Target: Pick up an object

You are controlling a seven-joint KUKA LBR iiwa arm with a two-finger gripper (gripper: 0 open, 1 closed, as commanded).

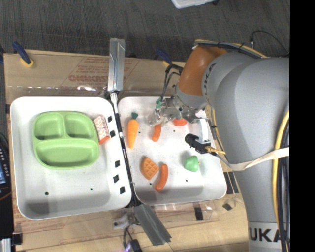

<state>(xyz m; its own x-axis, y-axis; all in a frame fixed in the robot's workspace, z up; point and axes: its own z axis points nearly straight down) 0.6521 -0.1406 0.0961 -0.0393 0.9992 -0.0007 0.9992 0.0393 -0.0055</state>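
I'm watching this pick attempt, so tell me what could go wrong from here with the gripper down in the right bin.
The gripper sits low between a small orange piece and a red piece, so it might nudge one instead of grasping. The carrot lies close by and could get bumped toward the bin wall. The fingers are hard to make out, so a miss is possible.

Dark ribbed floor above, brown board on the table [59,69] below.

We're looking down at a slant — the table top is covered in brown cardboard with faint red print, and blue clamps [22,53] pin it at the far edge. Beyond it runs dark grey, finely ribbed flooring [74,22]. A pale object [194,3] pokes in at the top edge — lighting is even, shadows soft.
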